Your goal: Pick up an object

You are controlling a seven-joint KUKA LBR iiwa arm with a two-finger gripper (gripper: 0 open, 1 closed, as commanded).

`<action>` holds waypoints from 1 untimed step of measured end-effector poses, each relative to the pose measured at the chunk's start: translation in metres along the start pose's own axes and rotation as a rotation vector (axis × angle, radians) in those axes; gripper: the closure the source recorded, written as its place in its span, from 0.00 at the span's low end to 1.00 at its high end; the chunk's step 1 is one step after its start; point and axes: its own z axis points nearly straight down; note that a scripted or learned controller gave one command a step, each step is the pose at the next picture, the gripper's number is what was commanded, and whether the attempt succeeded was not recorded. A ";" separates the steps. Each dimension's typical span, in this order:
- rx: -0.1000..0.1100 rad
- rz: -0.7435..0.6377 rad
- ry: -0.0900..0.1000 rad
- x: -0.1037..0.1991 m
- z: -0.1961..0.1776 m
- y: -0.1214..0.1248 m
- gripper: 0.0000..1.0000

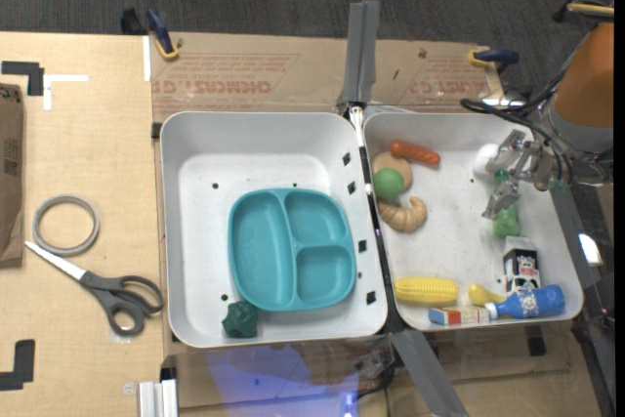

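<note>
The pincer (pixel 508 186) hangs low in the right bin (pixel 444 239), fingers apart, nothing between them. A green toy (pixel 507 224) lies just below its tips. Judged best: drop straight down, centre on the toy, close gently, clear of the bin wall

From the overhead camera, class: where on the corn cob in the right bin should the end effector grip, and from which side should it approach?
Probably across the middle of the corn cob, coming straight down from above. It lies flat on the floor of the right bin, long axis left to right, so its narrow width suits two fingers. There is bare floor above it, though the small carton sits close below.
</note>
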 end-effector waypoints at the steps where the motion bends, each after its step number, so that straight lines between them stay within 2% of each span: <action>1: -0.001 0.101 0.012 0.009 0.022 -0.004 0.00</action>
